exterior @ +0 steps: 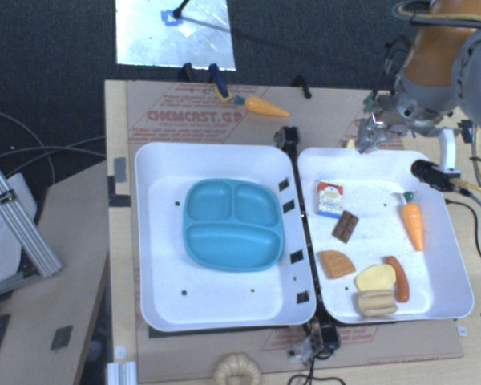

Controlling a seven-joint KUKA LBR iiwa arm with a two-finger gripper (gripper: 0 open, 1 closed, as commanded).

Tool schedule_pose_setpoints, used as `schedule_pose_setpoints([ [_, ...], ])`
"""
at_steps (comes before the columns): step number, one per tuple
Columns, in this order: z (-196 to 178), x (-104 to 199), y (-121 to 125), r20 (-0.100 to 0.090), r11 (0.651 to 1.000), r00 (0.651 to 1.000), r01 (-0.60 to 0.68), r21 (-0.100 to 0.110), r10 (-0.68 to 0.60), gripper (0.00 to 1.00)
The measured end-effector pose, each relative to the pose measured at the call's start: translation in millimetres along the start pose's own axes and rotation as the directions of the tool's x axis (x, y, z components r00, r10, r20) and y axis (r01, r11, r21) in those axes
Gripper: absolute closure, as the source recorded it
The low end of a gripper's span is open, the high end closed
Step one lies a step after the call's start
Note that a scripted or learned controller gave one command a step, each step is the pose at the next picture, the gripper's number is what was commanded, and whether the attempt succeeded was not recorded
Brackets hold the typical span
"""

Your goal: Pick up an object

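My gripper (368,137) hangs over the far rim of the right bin (457,279), near its back left corner, with nothing visibly in it. In that bin lie a small red, white and blue carton (330,199), a brown chocolate bar (345,228), a carrot (414,224), a tan bread slice (336,263), a yellow piece (374,277), a red sausage (398,277) and a beige bun (376,302). The carton is the closest to the gripper, a little nearer to the camera and to the left.
The left bin (156,215) holds a blue divided plate (232,223). A second carrot (264,107) lies on the cardboard behind the bins. A pale ring (236,369) sits at the bench's front edge. A black divider (298,215) runs between the bins.
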State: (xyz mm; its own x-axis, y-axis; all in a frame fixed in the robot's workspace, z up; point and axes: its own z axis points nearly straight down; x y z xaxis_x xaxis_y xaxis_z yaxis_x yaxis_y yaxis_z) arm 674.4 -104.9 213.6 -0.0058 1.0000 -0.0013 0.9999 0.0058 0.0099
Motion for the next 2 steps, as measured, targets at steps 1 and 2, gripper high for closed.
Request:
schedule_pose_setpoints([
  [1,-12.3,0.1,1.3,-0.001,1.0,1.0,0.0,0.005,0.0,1.0],
  [2,-21.4,25.8,-40.9,-0.002,1.0,1.0,0.001,0.011,-0.001,1.0],
])
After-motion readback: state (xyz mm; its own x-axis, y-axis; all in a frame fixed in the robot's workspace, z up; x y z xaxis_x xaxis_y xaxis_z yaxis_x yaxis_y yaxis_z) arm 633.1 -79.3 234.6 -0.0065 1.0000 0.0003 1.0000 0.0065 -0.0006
